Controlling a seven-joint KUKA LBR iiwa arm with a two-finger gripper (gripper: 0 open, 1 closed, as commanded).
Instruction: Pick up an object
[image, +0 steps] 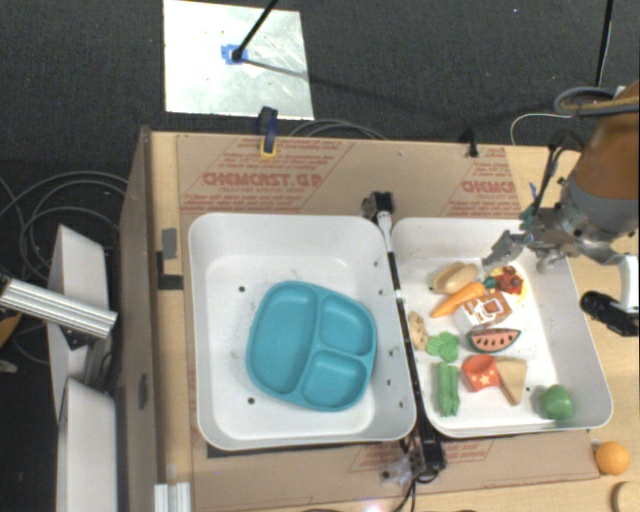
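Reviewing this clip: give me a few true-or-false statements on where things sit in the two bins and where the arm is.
1. The blue divided plate lies in the left bin. True.
2. The toy food is piled in the left bin. False: it lies in the right bin, including a carrot and a watermelon slice.
3. The pincer is above the right bin's far side. True.
4. The green ball sits on the blue plate. False: it lies in the right bin's near right corner.
5. An orange ball lies outside the bins. True.
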